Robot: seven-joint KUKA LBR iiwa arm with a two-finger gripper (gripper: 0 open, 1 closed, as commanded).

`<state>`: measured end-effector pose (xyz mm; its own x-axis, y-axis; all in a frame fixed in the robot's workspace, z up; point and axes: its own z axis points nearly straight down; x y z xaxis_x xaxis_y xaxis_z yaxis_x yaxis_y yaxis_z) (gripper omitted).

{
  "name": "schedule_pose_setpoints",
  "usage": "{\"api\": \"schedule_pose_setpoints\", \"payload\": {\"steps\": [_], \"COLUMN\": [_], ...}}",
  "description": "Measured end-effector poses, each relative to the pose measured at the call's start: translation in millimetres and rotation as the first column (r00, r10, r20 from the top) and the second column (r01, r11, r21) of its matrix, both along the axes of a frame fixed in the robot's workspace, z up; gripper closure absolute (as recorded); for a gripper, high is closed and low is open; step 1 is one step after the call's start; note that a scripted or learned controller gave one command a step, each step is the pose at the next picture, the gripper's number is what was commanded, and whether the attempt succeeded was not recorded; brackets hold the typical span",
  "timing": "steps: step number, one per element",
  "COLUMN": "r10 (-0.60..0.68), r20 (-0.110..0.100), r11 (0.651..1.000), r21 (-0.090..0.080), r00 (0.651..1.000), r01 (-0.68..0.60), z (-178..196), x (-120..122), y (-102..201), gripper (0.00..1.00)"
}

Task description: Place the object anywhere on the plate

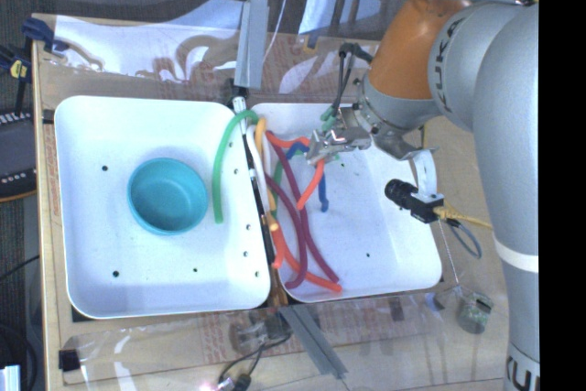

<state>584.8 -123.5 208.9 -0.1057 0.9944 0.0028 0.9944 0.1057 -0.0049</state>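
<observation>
Current state: the gripper (322, 145) sits in the upper left part of the right bin (403, 266), low over a tangle of flexible cords. The fingers are small and partly masked by the wrist hardware, so how far the jaws stand apart, and whether they have hold of anything, cannot be determined. The task's object appears to be one of these cords, most likely the orange cord (307, 197) directly beneath the fingertips. The target, a teal plate (168, 195) that reads more as a shallow bowl, rests in the left bin (92, 279), centre-left of the frame.

Risks:
- Entanglement. The orange cord and the dark red cord (295, 224) cross each other repeatedly. A lift may drag several strands at once, or the load may slip free under their combined pull.
- Snagging. The cords run against the wall between the two bins; a low carry toward the left may catch on it.
- Partial placement. A long, limp cord is likely to drape over the plate rim and slide off.

Surroundings: a green cord (221, 162) arches over the dividing wall into the left bin, ending near the plate and lying across the direct transfer path. A short blue cord (324, 194) lies just right of the tangle. A black cylindrical fitting (409, 200) projects below the arm at centre right.
</observation>
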Motion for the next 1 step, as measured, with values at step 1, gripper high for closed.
{"api": "schedule_pose_setpoints", "payload": {"steps": [1], "r10": [0.015], "r20": [-0.002], "r11": [1.0], "r21": [-0.001], "r00": [1.0], "r01": [-0.015], "z": [1.5], "x": [-4.6], "y": [73.5], "gripper": [1.0]}}
